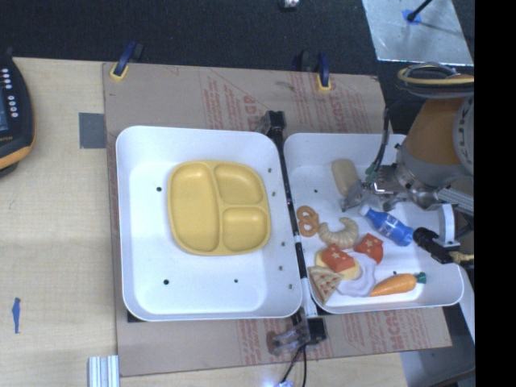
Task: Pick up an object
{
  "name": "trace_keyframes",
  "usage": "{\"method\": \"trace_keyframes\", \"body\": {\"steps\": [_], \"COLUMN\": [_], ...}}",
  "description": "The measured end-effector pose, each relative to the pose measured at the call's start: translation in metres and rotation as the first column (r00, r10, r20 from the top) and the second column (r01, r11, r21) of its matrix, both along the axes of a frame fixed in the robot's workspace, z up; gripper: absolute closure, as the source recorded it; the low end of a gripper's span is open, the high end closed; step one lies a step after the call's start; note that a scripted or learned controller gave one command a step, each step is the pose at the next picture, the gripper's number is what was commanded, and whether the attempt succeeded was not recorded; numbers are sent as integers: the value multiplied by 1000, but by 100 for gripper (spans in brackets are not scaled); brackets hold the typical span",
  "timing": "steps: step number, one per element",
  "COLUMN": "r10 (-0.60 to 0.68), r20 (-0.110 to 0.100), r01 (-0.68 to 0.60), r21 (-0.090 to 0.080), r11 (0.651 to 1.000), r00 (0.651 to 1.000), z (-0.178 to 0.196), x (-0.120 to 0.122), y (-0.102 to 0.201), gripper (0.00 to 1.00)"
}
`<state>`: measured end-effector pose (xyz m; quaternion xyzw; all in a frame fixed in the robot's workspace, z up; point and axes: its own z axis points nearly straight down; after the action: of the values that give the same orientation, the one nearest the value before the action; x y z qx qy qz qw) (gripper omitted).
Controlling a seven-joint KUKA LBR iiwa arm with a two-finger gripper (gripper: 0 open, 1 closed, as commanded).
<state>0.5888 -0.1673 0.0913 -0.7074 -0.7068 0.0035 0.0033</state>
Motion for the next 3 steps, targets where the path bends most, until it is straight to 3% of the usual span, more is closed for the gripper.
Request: {"method": "trace_keyframes", "body": {"steps": [1,2,3], "r10": [11,3,9], "r20": [12,17,1], "r01": [-11,-3,-9], "r21": [1,-3,1], "r11": [1000,1000,1000], "r00": [1000,1000,1000], "z": [1,89,-4], "x": [62,69,66], "y": [58,25,37], "gripper": [0,0,0]}}
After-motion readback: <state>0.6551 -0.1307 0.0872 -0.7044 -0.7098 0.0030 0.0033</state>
